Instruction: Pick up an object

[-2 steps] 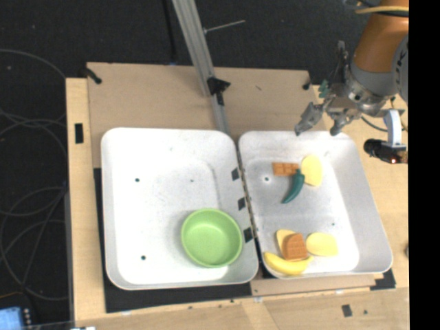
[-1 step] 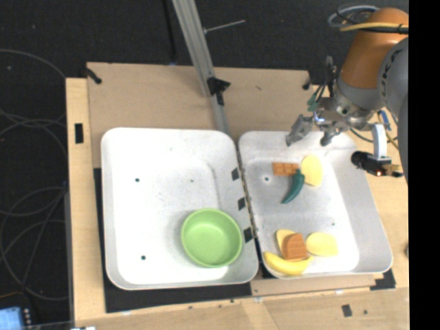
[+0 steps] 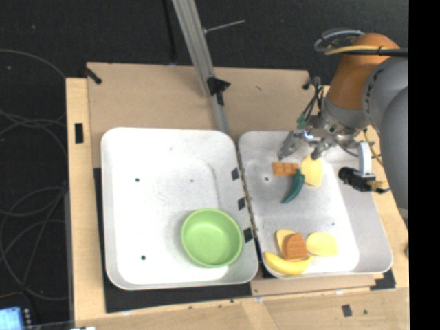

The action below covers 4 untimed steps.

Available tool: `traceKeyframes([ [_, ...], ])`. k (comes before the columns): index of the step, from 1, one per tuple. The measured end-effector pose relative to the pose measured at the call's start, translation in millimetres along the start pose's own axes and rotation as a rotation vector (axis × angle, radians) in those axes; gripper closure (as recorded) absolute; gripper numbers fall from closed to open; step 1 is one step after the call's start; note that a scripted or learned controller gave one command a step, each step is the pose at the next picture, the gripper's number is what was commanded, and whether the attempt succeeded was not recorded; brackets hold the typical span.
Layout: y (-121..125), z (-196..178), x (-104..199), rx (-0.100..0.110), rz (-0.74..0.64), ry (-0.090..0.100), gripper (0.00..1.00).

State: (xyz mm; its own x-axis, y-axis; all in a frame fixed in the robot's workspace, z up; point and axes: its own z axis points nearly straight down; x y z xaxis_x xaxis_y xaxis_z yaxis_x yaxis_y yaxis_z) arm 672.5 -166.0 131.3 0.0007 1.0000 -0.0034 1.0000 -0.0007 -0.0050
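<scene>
wooden bench with 2 white bins point(image 3: 172, 143); gripper point(image 3: 307, 145), fingers spread, hovers above yellow piece point(image 3: 313, 172): approach step, next descend and pinch

Grey articulated robot arm point(image 3: 388, 115), orange band above the wrist: enters from 3 o'clock, bulky grey link at the frame's edge, orange section at 1 o'clock angled down and leftward. Metal two-finger gripper point(image 3: 307, 148) at the wrist's lower end, pointing toward 7 o'clock, low over the surface. Cables trail alongside the wrist.
</scene>
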Motion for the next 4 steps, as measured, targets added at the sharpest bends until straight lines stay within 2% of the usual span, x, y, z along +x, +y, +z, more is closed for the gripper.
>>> traceKeyframes([
  [1,2.4,-16.3,-0.9,-0.010,-0.001,-0.002,1.00],
  [2,-3.0,-79.2,-0.7,-0.013,0.001,0.003,1.00],
  [3,-2.2,-76.3,-0.9,-0.008,0.000,0.003,1.00],
  [4,-1.4,-93.2,54.8,-0.008,-0.008,0.006,1.00],
])
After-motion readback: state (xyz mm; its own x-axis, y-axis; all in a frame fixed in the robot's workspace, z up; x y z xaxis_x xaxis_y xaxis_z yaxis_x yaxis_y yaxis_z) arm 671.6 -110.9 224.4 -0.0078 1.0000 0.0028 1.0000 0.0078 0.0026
